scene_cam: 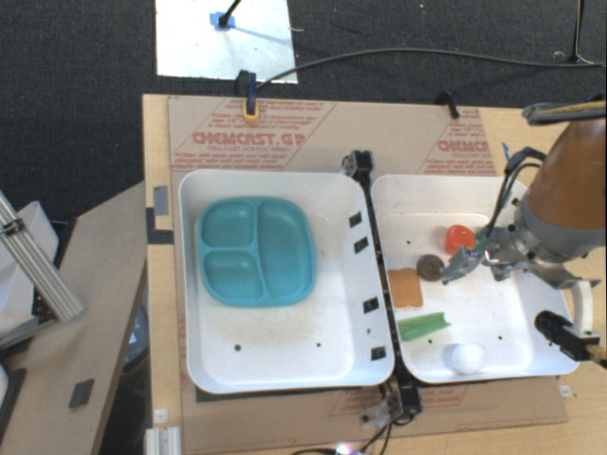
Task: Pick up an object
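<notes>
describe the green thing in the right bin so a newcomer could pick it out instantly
Start at the right bin, the one the arm reaches into. Along its near side, between the tan square piece and the white ball, lies the green piece. It is the only green, long, flat item there.

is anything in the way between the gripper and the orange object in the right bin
Nothing visible stands between them. The gripper hangs right beside the orange object, just below it in the view. The dark round piece lies to the gripper's left, off that path.
</notes>
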